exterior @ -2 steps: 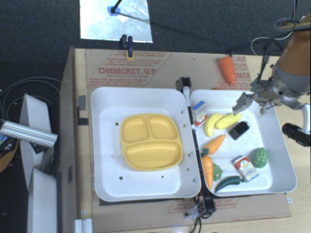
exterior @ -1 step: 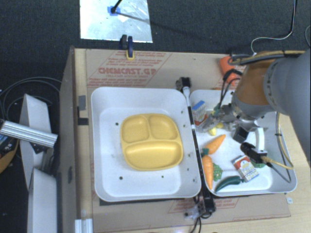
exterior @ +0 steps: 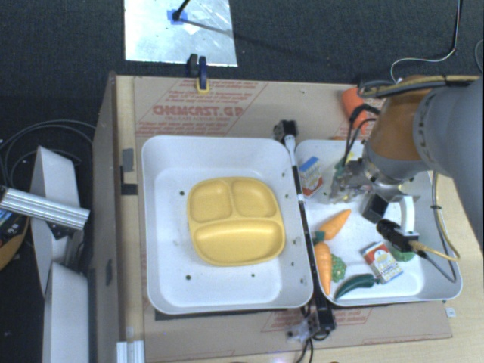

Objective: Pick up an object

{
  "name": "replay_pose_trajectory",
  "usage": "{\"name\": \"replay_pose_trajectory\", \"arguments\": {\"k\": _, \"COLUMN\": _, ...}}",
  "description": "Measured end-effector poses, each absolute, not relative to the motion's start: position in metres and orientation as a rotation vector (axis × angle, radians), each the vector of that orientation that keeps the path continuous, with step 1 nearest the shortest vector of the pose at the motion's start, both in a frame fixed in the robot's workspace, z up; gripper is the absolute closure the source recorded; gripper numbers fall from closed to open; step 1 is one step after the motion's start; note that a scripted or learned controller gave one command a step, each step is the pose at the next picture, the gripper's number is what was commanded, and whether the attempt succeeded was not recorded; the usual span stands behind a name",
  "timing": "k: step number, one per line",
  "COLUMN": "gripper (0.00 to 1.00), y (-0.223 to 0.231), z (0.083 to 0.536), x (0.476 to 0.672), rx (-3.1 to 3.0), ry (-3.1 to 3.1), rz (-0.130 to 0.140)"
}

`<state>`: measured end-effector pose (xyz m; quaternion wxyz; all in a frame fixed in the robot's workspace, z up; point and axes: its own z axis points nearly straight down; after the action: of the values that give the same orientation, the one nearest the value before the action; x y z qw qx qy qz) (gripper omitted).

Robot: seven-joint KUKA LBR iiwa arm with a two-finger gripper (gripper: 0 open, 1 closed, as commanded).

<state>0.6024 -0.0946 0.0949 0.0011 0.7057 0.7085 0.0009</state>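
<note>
The left white bin (exterior: 162, 203) holds a yellow three-compartment plastic plate (exterior: 234, 220). The right white bin (exterior: 439, 282) holds two orange carrots (exterior: 324, 265), a green pepper (exterior: 354, 283) at six o'clock and a small carton (exterior: 383, 262). The cardboard (exterior: 198, 110) reads "CHEMCAST GP". Whether the gripper (exterior: 346, 186) is apart or together, I cannot tell.

Divided plate (exterior: 231, 221) sits in left bin (exterior: 162, 203). Right bin (exterior: 435, 282) holds two carrots (exterior: 333, 224), carton (exterior: 311, 174), small box (exterior: 383, 262).

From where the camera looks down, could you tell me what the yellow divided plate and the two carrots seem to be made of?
Yellow divided plate: likely moulded plastic, with a smooth, even colour and a soft sheen on rounded compartment ridges. Carrots: probably plastic or rubber toy food, uniformly bright orange and smooth; the view cannot settle which.
</note>
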Motion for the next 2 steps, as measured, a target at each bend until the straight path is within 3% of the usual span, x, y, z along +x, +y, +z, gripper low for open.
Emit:
{"name": "replay_pose_trajectory", "arguments": {"k": 1, "gripper": 1.0, "y": -0.039, "z": 0.185, "x": 0.582, "rx": 2.216, "ry": 2.224, "rz": 0.004}}
{"name": "replay_pose_trajectory", "arguments": {"k": 2, "gripper": 1.0, "y": -0.035, "z": 0.224, "x": 0.568, "rx": 2.215, "ry": 2.225, "rz": 0.003}}
